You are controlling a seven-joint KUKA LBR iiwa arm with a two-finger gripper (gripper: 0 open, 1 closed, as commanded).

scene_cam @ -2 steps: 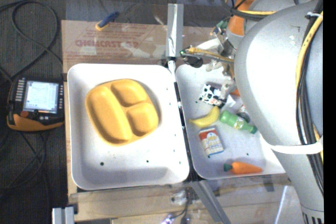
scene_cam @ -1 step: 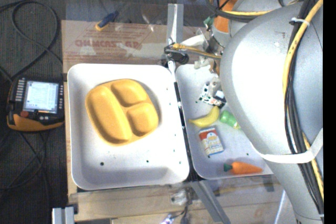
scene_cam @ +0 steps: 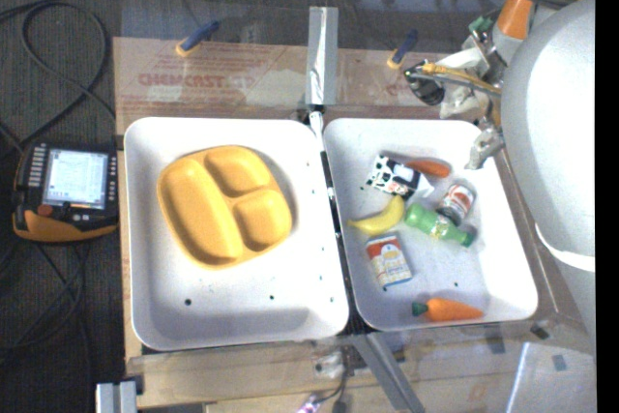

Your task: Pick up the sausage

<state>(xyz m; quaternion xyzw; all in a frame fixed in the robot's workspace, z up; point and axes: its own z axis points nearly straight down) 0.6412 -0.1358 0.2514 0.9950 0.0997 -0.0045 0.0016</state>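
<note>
The sausage [scene_cam: 428, 167] is a short reddish-orange link lying near the back of the right bin [scene_cam: 503, 290]. Its left end touches a black-and-white cow-patterned carton [scene_cam: 392, 176]. My gripper [scene_cam: 482, 147] hangs over the bin's back right corner, to the right of the sausage and apart from it. Nothing shows between its tips. The grey arm with its orange band [scene_cam: 519, 14] rises behind it and covers the bin's right rim.
The right bin also holds a banana [scene_cam: 379, 218], a green bottle [scene_cam: 440, 226], a small can [scene_cam: 456, 202], a red-and-white carton [scene_cam: 388, 263] and a carrot [scene_cam: 449, 309]. A yellow divided plate [scene_cam: 226, 202] lies in the left bin [scene_cam: 164, 314]. A pendant [scene_cam: 65, 190] rests left of the bench.
</note>
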